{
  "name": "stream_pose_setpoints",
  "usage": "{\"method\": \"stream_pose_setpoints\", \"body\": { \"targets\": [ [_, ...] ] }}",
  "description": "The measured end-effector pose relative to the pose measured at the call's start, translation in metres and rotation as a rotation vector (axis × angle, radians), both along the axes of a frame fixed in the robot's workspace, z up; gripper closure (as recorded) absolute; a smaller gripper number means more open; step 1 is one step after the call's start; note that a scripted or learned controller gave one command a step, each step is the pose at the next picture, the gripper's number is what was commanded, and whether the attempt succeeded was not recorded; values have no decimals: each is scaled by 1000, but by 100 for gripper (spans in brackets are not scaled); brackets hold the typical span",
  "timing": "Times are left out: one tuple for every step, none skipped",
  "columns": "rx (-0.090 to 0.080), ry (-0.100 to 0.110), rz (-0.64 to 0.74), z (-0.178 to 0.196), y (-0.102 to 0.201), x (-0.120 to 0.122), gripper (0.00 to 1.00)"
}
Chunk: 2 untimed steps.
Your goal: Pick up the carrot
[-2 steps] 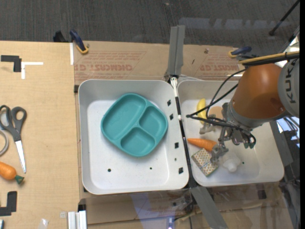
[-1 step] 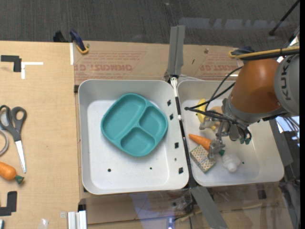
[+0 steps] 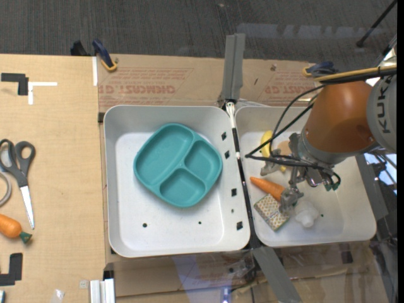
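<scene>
A pale wood tabletop (image 3: pixel 57 169) fills the left side, a sheet of printed cardboard (image 3: pixel 164 81) lies behind the bins, and dark grey carpet (image 3: pixel 158 11) runs across the top at twelve o'clock. Two white bins sit side by side at centre: the left bin (image 3: pixel 120 188) carries a teal divided plate (image 3: pixel 178 164), tilted a little, and the right bin (image 3: pixel 341 223) is where the action is. The arm (image 3: pixel 344 115) comes in from three o'clock, its orange band covering much of that bin's upper half, cables looping beneath it. The gripper (image 3: pixel 289 201) hangs low in the right bin, and whether it is spread or clenched I cannot tell, the tip is too small and dark against the clutter. The carrot (image 3: pixel 267 185) lies just at its nine o'clock, near the bin's left wall, pointing toward ten o'clock, not visibly gripped. Right below the gripper, at six o'clock, sits a speckled sponge-like block (image 3: pixel 270 211), and a pale whitish object (image 3: pixel 307 217) at four o'clock is hard to identify. A yellow object (image 3: pixel 267 141) peeks out at eleven o'clock, mostly hidden by the arm. Far off at nine o'clock on the tabletop: scissors (image 3: pixel 20 175) and a second carrot (image 3: pixel 11 227), cut off by the frame's edge.
</scene>
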<state>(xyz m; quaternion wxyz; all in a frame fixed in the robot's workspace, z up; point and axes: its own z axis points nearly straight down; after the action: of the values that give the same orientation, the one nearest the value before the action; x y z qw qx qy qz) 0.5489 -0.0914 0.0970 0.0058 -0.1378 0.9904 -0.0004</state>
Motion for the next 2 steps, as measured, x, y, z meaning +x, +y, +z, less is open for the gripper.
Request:
{"method": "stream_pose_setpoints", "body": {
  "targets": [
    [-1, -2, -125, 0, -3, -12, 0],
    [-2, 4, 184, -3, -8, 8, 0]
  ]
}}
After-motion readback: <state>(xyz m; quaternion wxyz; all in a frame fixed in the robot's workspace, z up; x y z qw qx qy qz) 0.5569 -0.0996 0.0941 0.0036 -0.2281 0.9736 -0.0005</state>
